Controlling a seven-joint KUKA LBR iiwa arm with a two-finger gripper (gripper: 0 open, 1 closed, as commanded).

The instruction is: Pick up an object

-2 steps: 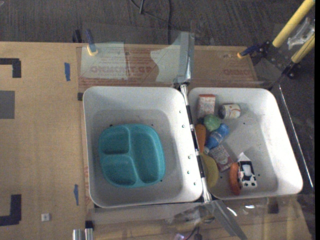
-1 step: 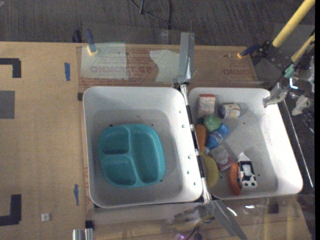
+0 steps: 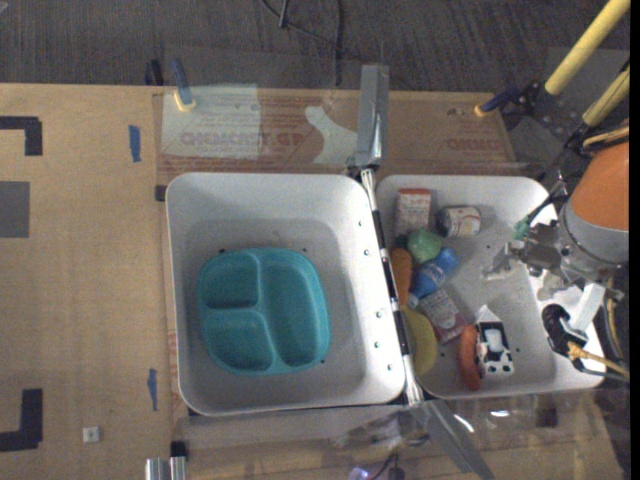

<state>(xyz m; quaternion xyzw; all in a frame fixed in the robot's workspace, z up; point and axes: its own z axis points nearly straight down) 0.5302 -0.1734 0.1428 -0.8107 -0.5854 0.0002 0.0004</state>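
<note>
Where packed against the dividing wall of the right bin (image 3: 520,190), little room beside the small things (image 3: 436,274); more on the bare floor rightward. Poised there by the right rim: claw (image 3: 535,256), opening impossible to tell, no hold seen. Left bin (image 3: 200,208): blue tray (image 3: 262,310).

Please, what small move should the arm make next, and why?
Probably move the gripper a little toward the orange item beside it in the right bin and lower it there. The gripper sits low in that bin near its front edge, and nothing visible lies between its fingers.
</note>
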